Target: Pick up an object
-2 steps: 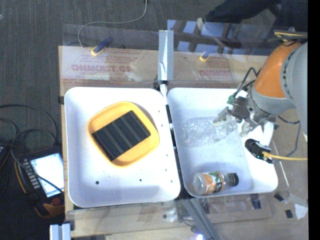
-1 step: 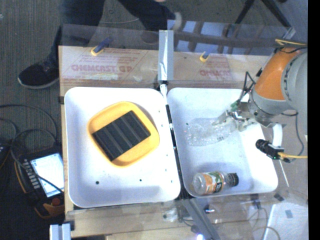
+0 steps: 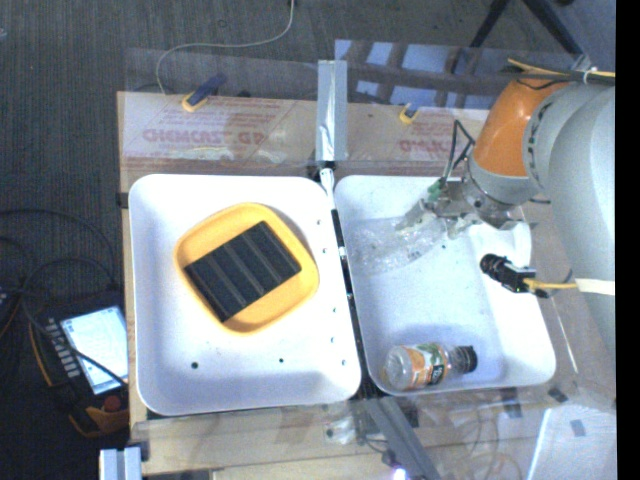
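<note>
**Me:** Two bins, and nothing lifted yet as far as I can judge. Largest first: the arm [image 3: 560, 138] comes in from three o'clock, its orange band above the wrist, over the right bin [image 3: 520, 368]. The left bin [image 3: 160, 368] carries a yellow dish with a dark ribbed insert [image 3: 247, 266], lying at its centre.

**Colleague:** And the gripper?

**Me:** The gripper [image 3: 447, 203] sits low near the right bin's twelve o'clock edge, just beside a crumpled clear plastic wrapper [image 3: 400, 240]. Whether it is gripping that wrapper, or how wide it stands, I cannot tell; glare and clutter hide it.

**Colleague:** Other candidates?

**Me:** A small bottle [image 3: 430, 363] lies on its side at the right bin's six o'clock, well apart from the gripper. So the pick is still to do.

**Colleague:** Any writing?

**Me:** The bottle's label is too small to read. The board [image 3: 220, 133] behind the bins has red print, faint and unreadable.
</note>
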{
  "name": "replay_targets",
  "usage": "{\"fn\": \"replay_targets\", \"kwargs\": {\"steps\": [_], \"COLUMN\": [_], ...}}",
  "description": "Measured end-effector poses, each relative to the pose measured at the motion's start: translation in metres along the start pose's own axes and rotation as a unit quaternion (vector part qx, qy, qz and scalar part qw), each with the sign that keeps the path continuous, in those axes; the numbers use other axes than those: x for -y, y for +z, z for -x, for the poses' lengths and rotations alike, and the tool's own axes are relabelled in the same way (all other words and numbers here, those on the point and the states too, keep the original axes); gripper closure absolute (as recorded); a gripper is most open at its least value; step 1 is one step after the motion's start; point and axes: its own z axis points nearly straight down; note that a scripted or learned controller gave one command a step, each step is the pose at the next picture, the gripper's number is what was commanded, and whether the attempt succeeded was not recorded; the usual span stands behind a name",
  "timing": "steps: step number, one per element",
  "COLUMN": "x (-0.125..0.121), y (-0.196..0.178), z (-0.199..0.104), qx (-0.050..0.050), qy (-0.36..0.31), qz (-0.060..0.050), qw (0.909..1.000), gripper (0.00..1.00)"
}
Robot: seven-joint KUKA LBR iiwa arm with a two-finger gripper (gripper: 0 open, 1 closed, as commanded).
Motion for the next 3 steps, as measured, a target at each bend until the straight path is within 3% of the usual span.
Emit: {"fn": "replay_targets", "kwargs": {"steps": [1, 2, 3], "x": [-0.027, -0.03, 0.008], "y": [0.002, -0.023, -0.133], "z": [-0.022, 0.057, 0.059], "qx": [0.006, -0.003, -0.001], "qy": [-0.051, 0.024, 0.084], "qz": [-0.016, -0.012, -0.013], "qw": [0.9986, 0.9996, 0.9964], "gripper": [0.0, 0.0, 0.0]}}
